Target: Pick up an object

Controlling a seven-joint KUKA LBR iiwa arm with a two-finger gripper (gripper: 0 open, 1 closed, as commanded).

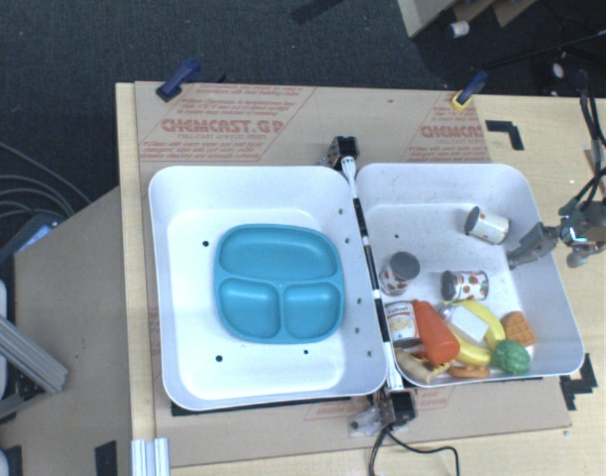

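The hand (541,241) is at the right bin's (422,181) right edge. I cannot tell its grip. Toy food (461,340) sits near the bin's front edge. Next, reach down there.

Red print reading "CHEMCAST G P" on the brown board (223,122) at upper left of the frame, fainter repeated print at upper right, unreadable

The brown cardboard-topped bench (283,117) bears two shallow white bins side by side — the left bin (183,365) and the right bin (431,181) — with a blue clamp (177,80) at its far left edge.
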